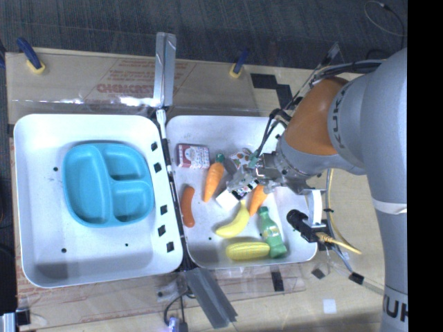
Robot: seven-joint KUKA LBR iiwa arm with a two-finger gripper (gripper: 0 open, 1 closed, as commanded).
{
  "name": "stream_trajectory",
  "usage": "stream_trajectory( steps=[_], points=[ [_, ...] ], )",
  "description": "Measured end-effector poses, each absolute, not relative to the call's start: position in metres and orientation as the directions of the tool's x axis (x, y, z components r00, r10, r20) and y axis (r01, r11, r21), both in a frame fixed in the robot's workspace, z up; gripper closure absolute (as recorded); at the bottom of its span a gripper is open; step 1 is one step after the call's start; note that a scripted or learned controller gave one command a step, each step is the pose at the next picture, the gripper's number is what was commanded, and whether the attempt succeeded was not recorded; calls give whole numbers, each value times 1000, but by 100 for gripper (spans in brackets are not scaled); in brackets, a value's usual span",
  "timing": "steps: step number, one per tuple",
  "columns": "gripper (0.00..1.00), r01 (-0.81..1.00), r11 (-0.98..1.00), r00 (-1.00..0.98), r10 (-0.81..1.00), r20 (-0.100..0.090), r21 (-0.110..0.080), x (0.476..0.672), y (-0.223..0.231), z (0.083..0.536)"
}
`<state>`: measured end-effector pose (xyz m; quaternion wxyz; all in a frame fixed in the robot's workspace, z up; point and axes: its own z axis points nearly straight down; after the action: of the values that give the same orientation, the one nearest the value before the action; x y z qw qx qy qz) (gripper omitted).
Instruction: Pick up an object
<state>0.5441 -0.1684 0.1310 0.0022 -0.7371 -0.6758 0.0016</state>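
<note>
Gripper point(243, 180) low in right bin point(208, 122) centre, among carrots point(213, 180); finger state cannot tell. Blue tray point(107, 183) in left bin point(34, 185).

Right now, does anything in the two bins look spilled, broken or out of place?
Nothing stands out. The toy foods lie loosely jumbled in the right bin, with none spilled over its rim, and the blue tray sits flat in the left bin.

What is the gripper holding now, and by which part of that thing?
It cannot be told. The gripper is low among the toys in the right bin, beside a carrot, but its tips are hidden.
</note>
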Motion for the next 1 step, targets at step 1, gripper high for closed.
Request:
stream_trajectory(
  steps=[1],
  points=[
    [0,997,71,-71,997,1,28,542,-197,110]
  ],
)
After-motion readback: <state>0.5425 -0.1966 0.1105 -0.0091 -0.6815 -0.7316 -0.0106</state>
